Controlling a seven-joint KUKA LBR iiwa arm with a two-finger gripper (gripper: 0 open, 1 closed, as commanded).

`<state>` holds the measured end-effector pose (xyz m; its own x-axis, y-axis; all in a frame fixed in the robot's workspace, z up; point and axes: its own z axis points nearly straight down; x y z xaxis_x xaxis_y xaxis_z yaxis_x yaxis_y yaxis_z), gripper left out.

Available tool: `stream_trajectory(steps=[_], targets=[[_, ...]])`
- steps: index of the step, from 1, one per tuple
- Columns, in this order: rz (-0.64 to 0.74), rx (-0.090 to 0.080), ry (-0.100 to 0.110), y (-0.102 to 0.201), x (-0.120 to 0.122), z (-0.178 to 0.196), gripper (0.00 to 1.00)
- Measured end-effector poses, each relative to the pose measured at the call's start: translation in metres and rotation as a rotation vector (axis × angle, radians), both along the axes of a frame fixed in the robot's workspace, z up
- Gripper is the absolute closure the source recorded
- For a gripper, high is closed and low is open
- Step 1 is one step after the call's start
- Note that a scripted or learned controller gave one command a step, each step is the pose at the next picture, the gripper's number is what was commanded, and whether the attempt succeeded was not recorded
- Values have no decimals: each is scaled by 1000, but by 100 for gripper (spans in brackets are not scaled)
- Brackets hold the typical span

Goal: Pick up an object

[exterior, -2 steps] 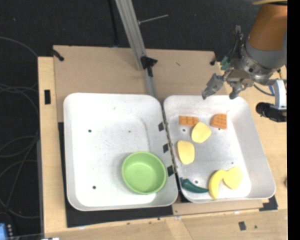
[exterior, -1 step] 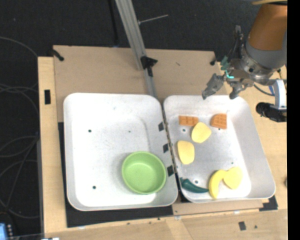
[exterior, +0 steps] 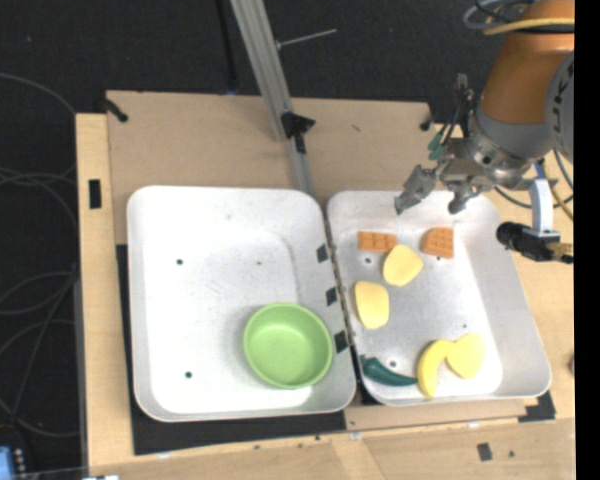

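Tan bench point(exterior: 210, 138) – two white bins point(exterior: 180, 228) – dark floor point(exterior: 40, 48) around.

The gripper point(exterior: 433, 196) is hanging with fingers spread over the right bin point(exterior: 500, 298), just above two orange waffle pieces point(exterior: 377, 241); nothing is sitting between its fingers.

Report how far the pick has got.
Done: the gripper is over the far end of the right bin, fingers spread. In hand: nothing sits between them. Left: descend, close on a piece, perhaps the nearby orange block, and lift. The green bowl rests in the left bin.
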<state>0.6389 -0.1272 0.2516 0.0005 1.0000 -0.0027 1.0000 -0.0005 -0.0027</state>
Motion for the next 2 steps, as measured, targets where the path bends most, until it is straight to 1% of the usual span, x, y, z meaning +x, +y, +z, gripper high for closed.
stream_trajectory(steps=[1, 2], targets=[[-2, 1, 2, 0, 7, -60, 0], [-2, 1, 2, 3, 7, -122, 0]])
